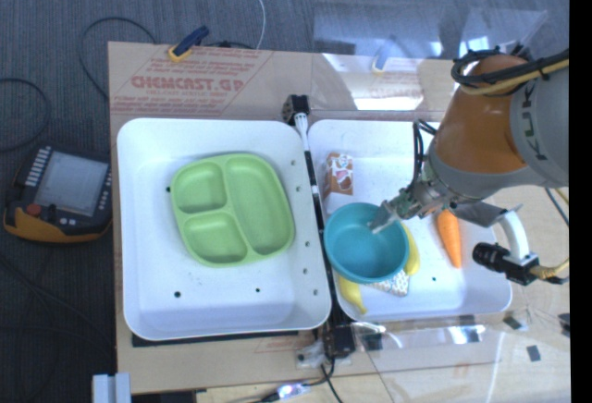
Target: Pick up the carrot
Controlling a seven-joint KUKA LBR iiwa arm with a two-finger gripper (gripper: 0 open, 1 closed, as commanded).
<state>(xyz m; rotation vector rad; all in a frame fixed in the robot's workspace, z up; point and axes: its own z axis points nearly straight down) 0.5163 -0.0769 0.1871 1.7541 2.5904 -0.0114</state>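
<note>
Carrot lies in right bin, near its right edge, not picked yet. Pincer over blue bowl; open or closed, cannot tell. Next: move pincer right, over carrot.

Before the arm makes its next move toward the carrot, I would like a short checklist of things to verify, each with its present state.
1. Carrot visible and lying in the right bin: ok.
2. Gripper positioned above the carrot: not ok; it sits over the blue bowl, to the carrot's left.
3. Carrot between the fingers: not ok; it lies apart from them.
4. Fingers open enough for a grasp: cannot tell.
5. Space around the carrot: not ok; the banana and bowl lie close on its left.
6. Green plate out of the way in the left bin: ok.
</note>
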